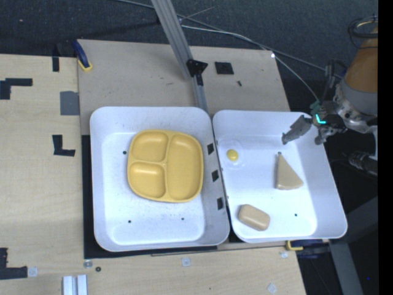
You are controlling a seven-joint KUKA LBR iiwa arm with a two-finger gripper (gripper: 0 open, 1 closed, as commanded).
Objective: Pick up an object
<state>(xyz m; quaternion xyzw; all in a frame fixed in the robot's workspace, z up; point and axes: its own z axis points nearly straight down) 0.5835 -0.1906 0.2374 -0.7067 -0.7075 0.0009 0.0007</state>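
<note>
While the arm [363,72] reaches in from the right, its gripper [309,131] hangs over the upper right corner of the right bin [322,226], with its two fingers spread apart and nothing between them: one dark finger [296,130] slants down and to the left over the bin's white floor, and the other sits nearer the bin's right rim, beside a small teal light on the wrist. Below the gripper and a little to the left, apart from it, a tan wedge-shaped piece [286,174] lies on the bin floor with its narrow tip pointing up toward the fingers. Near the bottom of the same bin rests a tan rounded block [253,217], well apart from the wedge. A small yellow round object [232,155] sits near the left wall of that bin, toward its upper end. The left bin [104,226] stands just beside the right one, their rims touching along the middle, and it holds a yellow divided plate [166,165] with three compartments, lying flat in the bin's upper centre. Both bins rest on the pale wooden counter [37,183], which bears strips of black tape at the left. A grey metal bar [175,29] slants down from the top toward the gap between the bins, and thin cables trail across the dark surface behind it.
</note>
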